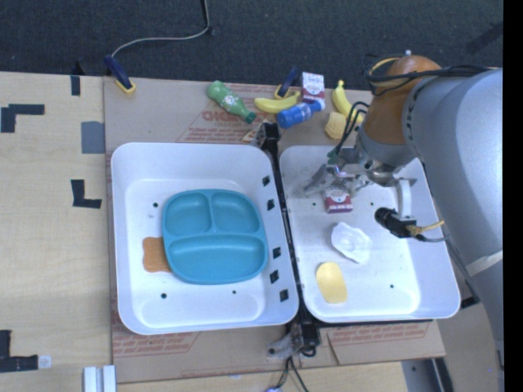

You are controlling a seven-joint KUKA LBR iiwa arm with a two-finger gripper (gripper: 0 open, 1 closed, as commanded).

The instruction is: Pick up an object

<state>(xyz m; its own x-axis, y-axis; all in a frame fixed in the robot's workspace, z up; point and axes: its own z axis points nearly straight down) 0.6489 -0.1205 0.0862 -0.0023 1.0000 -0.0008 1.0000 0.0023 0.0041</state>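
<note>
My gripper (337, 181) hangs over the back of the right bin (425, 292), its fingers (315, 185) spread apart with nothing between them. Just in front of it lies a small red and white pack (338, 203), close to the fingertips; I cannot tell if they touch it. A crumpled white object (351, 242) lies nearer the middle of this bin. Toward the front sits a pale yellow rounded piece (331, 282).
The left bin (131, 178) holds a blue divided plate (215, 236) with an orange slab (153, 255) sticking out at its left. Behind the bins lie a green bottle (230, 101), two bananas (276, 104), a blue bottle (296, 114) and a small carton (313, 84).
</note>
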